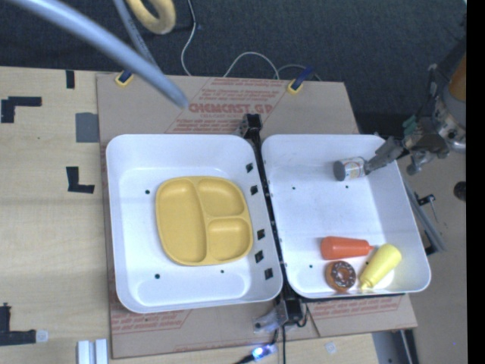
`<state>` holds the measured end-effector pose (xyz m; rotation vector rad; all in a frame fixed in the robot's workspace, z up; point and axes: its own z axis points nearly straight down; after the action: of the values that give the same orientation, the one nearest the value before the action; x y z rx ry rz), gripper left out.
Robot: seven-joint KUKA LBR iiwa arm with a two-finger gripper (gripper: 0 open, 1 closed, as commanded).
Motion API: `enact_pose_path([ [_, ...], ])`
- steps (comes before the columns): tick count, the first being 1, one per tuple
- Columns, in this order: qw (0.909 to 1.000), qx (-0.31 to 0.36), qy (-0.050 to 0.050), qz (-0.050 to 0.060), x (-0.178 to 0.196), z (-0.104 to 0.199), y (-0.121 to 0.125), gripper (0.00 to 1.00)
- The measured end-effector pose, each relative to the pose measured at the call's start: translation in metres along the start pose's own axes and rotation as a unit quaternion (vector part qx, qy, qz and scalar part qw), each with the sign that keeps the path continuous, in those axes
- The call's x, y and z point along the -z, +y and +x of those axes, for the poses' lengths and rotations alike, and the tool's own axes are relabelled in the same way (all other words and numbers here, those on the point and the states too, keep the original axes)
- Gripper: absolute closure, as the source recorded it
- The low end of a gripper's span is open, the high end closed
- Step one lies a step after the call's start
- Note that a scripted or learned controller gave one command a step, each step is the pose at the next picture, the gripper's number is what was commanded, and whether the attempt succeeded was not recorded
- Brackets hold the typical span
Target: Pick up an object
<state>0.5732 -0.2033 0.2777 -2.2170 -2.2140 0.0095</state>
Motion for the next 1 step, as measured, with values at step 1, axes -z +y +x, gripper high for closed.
enact_pose_path([
  [1,1.0,0.001,-0.001,-0.004,0.0047,0.0002,0.0017,0.0],
])
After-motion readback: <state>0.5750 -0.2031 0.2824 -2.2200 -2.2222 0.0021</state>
